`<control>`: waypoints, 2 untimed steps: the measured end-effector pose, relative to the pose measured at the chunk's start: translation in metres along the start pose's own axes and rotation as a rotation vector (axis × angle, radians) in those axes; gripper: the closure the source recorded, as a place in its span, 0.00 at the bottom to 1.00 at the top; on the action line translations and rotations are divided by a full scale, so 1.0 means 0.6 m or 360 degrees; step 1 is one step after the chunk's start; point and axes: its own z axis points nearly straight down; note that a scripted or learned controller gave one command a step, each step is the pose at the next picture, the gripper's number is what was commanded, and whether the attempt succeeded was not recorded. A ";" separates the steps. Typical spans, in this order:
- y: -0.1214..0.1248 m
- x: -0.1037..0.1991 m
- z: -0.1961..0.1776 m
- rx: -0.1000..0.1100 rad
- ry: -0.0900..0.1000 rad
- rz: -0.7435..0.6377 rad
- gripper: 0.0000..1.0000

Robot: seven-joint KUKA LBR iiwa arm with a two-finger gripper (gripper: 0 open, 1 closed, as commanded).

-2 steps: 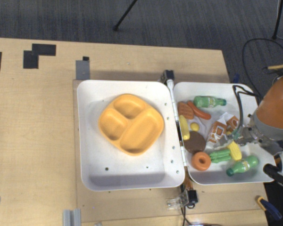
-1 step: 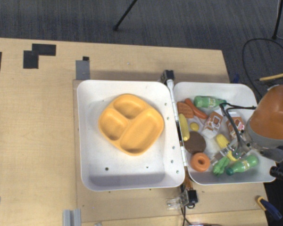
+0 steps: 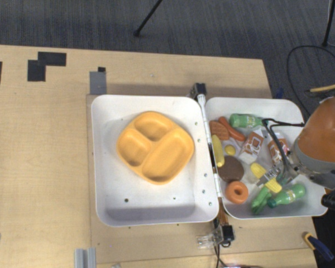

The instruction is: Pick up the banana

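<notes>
A long yellow piece that looks like the banana lies along the left wall of the right bin, beside the divider. My gripper is low in the same bin, well to the banana's right. It sits over a cluster of small yellow pieces and green toys. The orange-banded wrist covers the bin's right side. Nothing can be seen held.
The left bin holds an orange three-part plate. Around the banana lie a brown disc, an orange ring, a sausage-like toy and a green bottle. A black cable loops over the right bin.
</notes>
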 end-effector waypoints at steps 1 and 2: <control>0.197 0.065 -0.144 0.0007 0.0014 -0.0319 1.00; 0.197 0.065 -0.144 0.0008 0.0014 -0.0317 0.00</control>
